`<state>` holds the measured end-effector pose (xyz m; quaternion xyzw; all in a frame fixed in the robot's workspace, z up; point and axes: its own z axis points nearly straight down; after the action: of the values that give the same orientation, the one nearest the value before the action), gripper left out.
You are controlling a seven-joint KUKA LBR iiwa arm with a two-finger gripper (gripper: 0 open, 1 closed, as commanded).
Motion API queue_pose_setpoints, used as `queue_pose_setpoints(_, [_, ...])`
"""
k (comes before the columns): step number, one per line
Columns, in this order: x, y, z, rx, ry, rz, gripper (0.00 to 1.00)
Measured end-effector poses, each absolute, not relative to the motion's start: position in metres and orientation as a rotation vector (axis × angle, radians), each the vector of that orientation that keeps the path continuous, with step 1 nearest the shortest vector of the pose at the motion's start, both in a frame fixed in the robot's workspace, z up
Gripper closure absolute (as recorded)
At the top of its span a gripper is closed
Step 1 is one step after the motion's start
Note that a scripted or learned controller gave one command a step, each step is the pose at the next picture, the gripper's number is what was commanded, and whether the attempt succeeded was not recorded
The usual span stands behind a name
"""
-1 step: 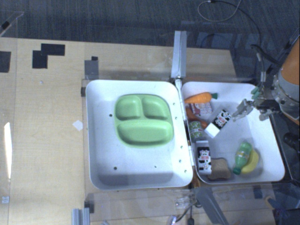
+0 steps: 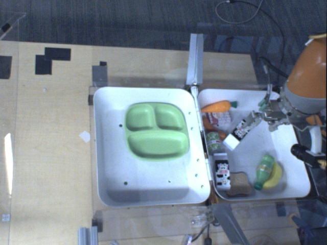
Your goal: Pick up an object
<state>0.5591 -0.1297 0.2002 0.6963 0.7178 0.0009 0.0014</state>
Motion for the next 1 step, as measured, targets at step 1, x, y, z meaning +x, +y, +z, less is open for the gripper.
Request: queue_pose_setpoints(1, [0.6194,-0.1204,0.1031,2.326,2.087,0.023,0.00])
